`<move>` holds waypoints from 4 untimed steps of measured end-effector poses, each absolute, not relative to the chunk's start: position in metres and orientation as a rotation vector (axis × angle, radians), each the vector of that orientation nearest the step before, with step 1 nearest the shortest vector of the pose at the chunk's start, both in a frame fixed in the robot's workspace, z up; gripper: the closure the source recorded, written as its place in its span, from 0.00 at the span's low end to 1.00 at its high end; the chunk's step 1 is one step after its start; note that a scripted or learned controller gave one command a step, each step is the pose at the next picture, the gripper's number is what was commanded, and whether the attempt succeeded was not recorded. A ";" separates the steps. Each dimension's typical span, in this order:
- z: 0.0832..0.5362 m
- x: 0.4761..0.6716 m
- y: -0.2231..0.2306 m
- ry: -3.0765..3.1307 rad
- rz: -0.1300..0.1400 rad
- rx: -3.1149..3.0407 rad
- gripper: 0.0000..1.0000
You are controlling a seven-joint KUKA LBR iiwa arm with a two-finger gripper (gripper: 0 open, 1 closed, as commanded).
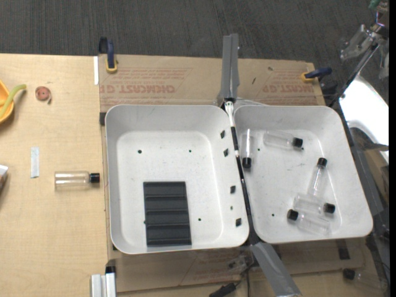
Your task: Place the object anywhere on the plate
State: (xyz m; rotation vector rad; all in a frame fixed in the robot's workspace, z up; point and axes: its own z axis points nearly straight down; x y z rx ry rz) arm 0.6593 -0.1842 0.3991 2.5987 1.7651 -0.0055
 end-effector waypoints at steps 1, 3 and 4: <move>0.441 0.621 -0.208 1.576 -0.004 2.717 0.00; 0.440 0.644 -0.215 1.026 -0.007 2.970 0.00; 0.440 0.644 -0.218 0.992 -0.006 2.981 0.00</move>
